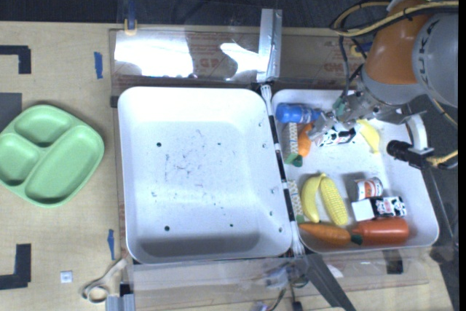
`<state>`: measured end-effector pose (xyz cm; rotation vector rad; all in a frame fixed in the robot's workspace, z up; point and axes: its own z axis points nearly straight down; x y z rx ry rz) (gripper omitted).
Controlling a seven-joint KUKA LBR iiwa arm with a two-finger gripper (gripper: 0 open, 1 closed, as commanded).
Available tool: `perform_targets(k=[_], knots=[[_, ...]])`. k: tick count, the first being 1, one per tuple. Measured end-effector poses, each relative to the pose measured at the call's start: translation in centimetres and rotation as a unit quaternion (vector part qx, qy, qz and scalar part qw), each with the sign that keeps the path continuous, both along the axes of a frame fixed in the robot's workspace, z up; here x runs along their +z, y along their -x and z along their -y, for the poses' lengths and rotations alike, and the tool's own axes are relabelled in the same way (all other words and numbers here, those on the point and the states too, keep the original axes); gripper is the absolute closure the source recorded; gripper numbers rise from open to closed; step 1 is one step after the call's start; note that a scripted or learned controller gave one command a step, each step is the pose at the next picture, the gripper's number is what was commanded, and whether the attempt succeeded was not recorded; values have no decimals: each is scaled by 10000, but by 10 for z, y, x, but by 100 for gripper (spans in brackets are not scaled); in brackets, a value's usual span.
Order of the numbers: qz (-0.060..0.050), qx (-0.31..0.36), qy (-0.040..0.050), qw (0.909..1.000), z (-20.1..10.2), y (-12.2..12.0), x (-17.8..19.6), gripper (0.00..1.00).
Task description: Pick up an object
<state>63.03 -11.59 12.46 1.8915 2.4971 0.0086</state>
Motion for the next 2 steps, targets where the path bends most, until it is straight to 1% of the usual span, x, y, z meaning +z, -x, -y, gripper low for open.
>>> perform_targets(k=[1, 2], knots=[[58, -877, 52, 9961, -9, -24, -17, 0], [73, -3419, -35, 9397, -17, -9, -17, 0]])
